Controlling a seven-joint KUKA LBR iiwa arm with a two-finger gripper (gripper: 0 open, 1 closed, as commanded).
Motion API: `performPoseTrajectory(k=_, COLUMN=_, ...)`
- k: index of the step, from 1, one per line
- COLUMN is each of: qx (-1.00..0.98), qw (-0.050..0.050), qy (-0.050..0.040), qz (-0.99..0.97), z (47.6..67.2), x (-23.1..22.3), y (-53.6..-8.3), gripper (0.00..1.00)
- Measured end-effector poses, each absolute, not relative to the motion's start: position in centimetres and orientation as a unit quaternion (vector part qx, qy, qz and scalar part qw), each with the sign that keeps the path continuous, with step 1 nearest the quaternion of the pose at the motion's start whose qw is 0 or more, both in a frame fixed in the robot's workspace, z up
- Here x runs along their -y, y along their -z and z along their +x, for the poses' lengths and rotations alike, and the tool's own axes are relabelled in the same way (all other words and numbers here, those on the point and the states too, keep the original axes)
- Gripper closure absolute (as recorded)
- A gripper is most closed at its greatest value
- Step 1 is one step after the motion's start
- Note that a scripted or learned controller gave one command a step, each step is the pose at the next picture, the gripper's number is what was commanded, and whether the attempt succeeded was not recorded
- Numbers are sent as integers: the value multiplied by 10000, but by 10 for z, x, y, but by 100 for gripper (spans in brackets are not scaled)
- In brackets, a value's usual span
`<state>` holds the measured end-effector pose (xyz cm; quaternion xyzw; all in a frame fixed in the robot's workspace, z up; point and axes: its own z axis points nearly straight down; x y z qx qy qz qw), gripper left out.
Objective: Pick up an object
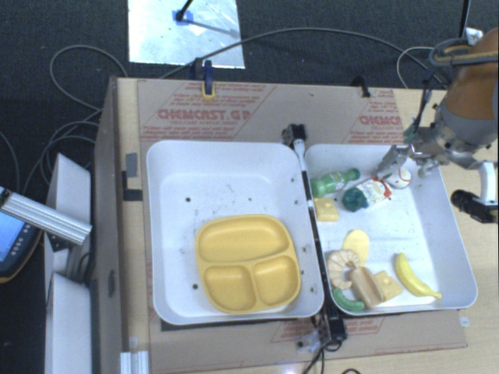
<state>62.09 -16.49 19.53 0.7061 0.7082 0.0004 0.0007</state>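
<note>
Two white bins [234,158]; one yellow divided tray [247,262]; one banana [413,276]; one green bottle [334,182]; one cheese wedge [327,209].

Glossy plastic bins [234,162] (cardboard bench [257,107] matt).

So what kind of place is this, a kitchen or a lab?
Most likely a robotics lab bench: a robot arm reaches over two white bins, the food looks like plastic toys, and loose cables run across a cardboard-covered top.

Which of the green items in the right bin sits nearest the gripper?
The dark green round item beside the red-and-white packet. The green bottle lies further left of the gripper, and the green piece sits at the bin's front edge.
</note>
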Motion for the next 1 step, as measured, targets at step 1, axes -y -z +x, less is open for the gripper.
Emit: performPoseTrajectory(k=1, qx=-7080, qw=2, qy=-1, qz=7062, z=578, x=133, y=-175, gripper=0)
